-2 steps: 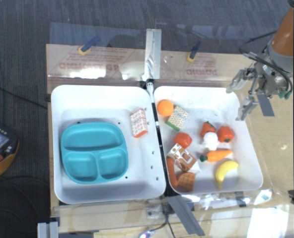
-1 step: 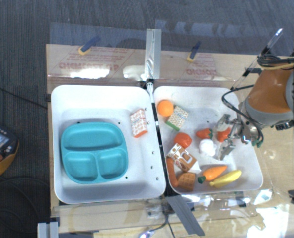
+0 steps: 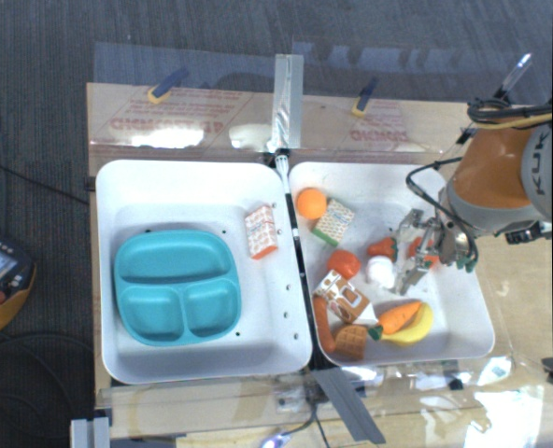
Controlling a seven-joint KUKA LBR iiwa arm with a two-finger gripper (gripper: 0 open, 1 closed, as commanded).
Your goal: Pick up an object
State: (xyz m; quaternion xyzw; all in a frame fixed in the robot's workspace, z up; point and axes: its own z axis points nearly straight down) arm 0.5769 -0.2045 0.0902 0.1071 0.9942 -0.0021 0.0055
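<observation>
Camera view: 2 white bins sit side by side on the bench (image 3: pixel 108 110). The left bin (image 3: pixel 136 180) holds a teal divided plate (image 3: pixel 176 283) with 3 compartments, and a small orange-and-white carton (image 3: pixel 262 231) lies beside the plate's upper right corner, near the wall between the bins.

The right bin (image 3: pixel 463 329) holds the clutter. An orange ball (image 3: pixel 310 203) lies at its upper left, with a pale patterned box (image 3: pixel 334 220) just beside it on the right. Below them are a red piece (image 3: pixel 344 263), a white ball (image 3: pixel 381 271) and a brown-and-white packet (image 3: pixel 343 297). Along the near side lie a brown bread-like piece (image 3: pixel 350 342), a carrot (image 3: pixel 398 316) and a yellow banana (image 3: pixel 415 329) touching the carrot.

The grey arm with its orange band (image 3: pixel 494 168) reaches in from the right, and the gripper (image 3: pixel 417 250) hangs over the middle of the right bin. I cannot tell how the gripper is set; nothing can be made out in its grasp. The white ball is just to its left, a small red item (image 3: pixel 381 247) sits at its upper left, and the carrot and banana lie near, toward the bin's front.
</observation>
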